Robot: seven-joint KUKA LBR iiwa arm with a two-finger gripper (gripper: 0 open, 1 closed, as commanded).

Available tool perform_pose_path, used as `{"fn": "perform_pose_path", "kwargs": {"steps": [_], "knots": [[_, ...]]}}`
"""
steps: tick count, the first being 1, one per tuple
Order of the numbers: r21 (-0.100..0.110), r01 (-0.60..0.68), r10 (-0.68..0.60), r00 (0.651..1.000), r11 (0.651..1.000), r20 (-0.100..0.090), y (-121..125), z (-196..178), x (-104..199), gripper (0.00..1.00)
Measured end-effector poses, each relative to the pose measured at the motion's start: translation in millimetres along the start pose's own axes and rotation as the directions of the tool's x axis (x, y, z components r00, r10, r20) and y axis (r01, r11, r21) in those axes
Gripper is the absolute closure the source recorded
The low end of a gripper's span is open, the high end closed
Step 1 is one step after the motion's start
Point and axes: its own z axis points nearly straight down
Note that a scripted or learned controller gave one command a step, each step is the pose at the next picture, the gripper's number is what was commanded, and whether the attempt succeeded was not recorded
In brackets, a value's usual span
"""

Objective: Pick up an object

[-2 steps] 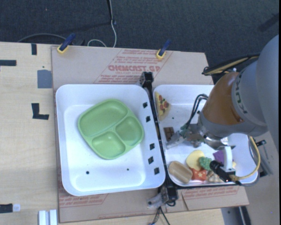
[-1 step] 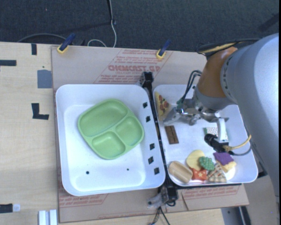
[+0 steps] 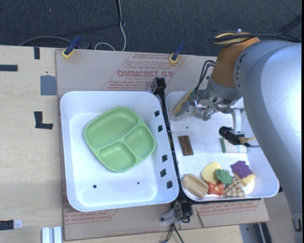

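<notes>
Over the far end of the right bin (image 3: 209, 135), seen from the fixed camera above the bench, the gripper (image 3: 200, 107) hangs low on the grey arm's orange-banded wrist, close to the black divider between the two bins. Its tip is too tangled with the wrist hardware to read, so whether the claw is wide or closed cannot be told, and nothing is seen held in it. Nearest to it lies a small brown bar (image 3: 186, 146), flat on the bin floor, toward the camera from the claw and clearly apart from it. Farther off, at the near end of the same bin, a cluster of toy food lies packed together: a bread roll (image 3: 194, 185), a yellow piece (image 3: 211, 171), a green broccoli-like piece (image 3: 223, 176), a red piece (image 3: 216, 188) and a purple piece (image 3: 240, 168) — all well apart from the claw. Across the divider, the left bin (image 3: 76, 135) holds a green divided plate (image 3: 119, 138).
</notes>
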Motion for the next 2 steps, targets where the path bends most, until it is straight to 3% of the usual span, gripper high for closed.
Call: {"fn": "perform_pose_path", "kwargs": {"steps": [2], "knots": [[0.004, -0.003, 0.003, 1.0, 1.0, 0.001, 11, -13, -12, 0.0]]}}
